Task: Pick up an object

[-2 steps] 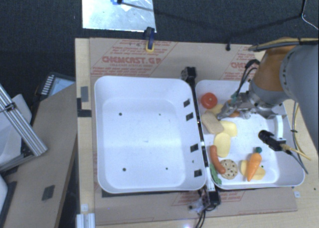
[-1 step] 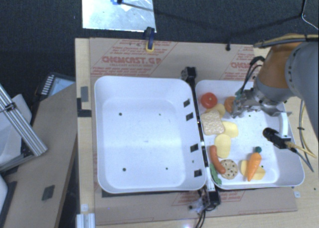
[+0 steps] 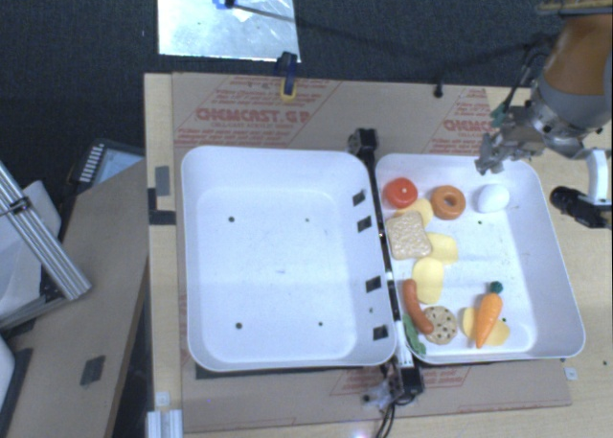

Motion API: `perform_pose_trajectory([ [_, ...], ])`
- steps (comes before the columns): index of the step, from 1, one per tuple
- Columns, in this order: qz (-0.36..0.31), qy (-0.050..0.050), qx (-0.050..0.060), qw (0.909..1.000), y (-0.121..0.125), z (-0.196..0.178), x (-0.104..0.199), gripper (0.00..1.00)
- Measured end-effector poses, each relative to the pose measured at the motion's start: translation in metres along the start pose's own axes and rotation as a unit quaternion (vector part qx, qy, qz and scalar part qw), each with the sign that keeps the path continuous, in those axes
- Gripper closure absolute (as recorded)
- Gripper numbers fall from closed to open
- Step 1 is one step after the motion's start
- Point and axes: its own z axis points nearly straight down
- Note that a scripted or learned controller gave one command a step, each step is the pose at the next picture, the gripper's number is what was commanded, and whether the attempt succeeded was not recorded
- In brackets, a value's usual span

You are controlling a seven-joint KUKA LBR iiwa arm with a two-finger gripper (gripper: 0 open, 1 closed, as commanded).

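The right bin (image 3: 551,264) holds toy food: a red tomato (image 3: 400,192), a brown donut (image 3: 447,202), a white egg (image 3: 492,198), a tan cracker (image 3: 407,234), yellow pieces (image 3: 432,278), a sausage (image 3: 416,306), a cookie (image 3: 440,324) and a carrot (image 3: 488,316). My gripper (image 3: 492,160) hangs over the bin's far right corner, just above and behind the egg. Nothing shows between its fingers.
The left bin (image 3: 278,254) lies beside the right one, with a black hinge strip (image 3: 378,254) between them. A shiny metal sheet (image 3: 228,5) lies at the back. A grey frame (image 3: 38,244) stands at the left edge.
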Motion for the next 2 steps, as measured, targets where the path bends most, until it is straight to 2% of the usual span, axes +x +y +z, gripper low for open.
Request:
perform_pose_trajectory([
  [1,-0.001,0.001,0.001,1.0000,0.007,-0.117,0.023,1.00],
  [2,-0.001,0.002,0.006,1.0000,0.038,-0.140,0.061,1.00],
])
